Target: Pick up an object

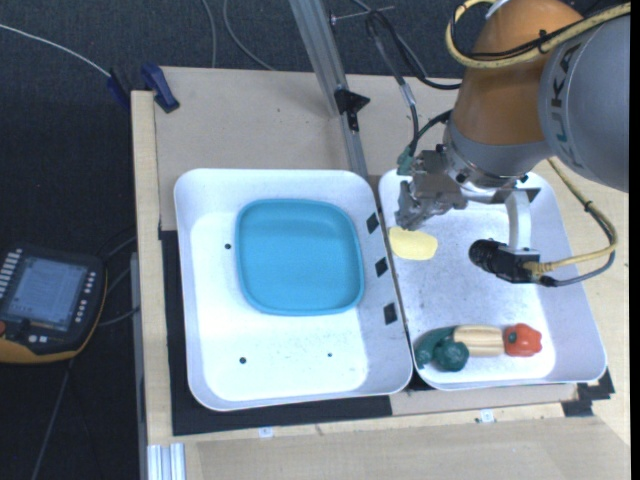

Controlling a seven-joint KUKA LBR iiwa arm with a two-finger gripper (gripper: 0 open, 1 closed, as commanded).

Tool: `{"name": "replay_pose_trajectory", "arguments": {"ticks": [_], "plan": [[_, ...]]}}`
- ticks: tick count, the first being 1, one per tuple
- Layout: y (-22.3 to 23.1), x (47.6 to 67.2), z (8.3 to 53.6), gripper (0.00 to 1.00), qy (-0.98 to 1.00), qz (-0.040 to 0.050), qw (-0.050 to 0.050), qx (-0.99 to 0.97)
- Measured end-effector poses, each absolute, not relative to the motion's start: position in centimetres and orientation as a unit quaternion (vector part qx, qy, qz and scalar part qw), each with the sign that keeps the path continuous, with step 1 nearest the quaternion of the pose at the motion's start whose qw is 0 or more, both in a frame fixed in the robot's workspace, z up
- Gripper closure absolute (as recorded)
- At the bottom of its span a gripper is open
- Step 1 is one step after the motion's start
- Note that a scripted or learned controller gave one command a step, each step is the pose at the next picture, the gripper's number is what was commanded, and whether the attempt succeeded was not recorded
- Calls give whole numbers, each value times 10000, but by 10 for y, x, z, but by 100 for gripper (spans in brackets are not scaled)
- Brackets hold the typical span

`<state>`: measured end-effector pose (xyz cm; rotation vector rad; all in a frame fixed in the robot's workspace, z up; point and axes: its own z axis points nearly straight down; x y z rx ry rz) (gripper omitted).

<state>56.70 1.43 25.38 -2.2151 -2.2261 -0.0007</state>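
In the right bin [570, 298] a pale yellow flat piece [415, 245] lies near the left wall. My gripper [412, 211] hangs at that piece's far edge, low over the bin; whether it touches the piece I cannot tell. At the bin's front edge lie a dark green object [441, 352], a tan cylinder [479, 341] and a red object [522, 340], side by side in a row. The grey arm with its orange band [510, 58] reaches in from the upper right.
The left bin [200, 268] holds a blue square plate [299, 256]. A black fitting [500, 260] with a yellow cable hangs off the arm over the right bin. A metal pole [325, 58] rises behind the bins. A handheld pendant [45, 298] lies off the bench, left.
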Motion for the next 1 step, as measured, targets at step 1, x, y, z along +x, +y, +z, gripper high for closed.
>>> {"name": "replay_pose_trajectory", "arguments": {"ticks": [1], "plan": [[72,550,245,100,-7088,-3,7,-7054]]}}
